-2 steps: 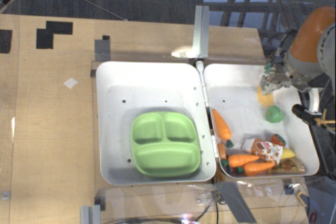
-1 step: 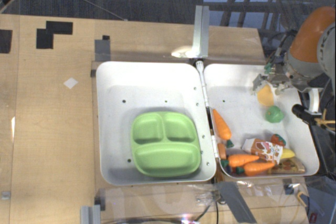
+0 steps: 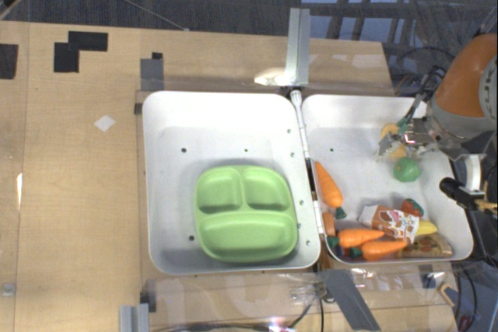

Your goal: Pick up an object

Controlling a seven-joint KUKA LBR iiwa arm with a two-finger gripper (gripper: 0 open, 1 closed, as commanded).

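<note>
Orange-banded grey arm [image 3: 467, 89] enters from the right, wrist bent down over the right bin [image 3: 350, 128]. Claw [image 3: 405, 142] hangs low just above a green ball [image 3: 406, 169] on the bin floor; finger spread cannot be judged. Carrots [image 3: 366, 237] lie nearer the front wall.

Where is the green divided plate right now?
The green divided plate lies in the left bin, toward its front, away from the toy food in the right bin.
</note>
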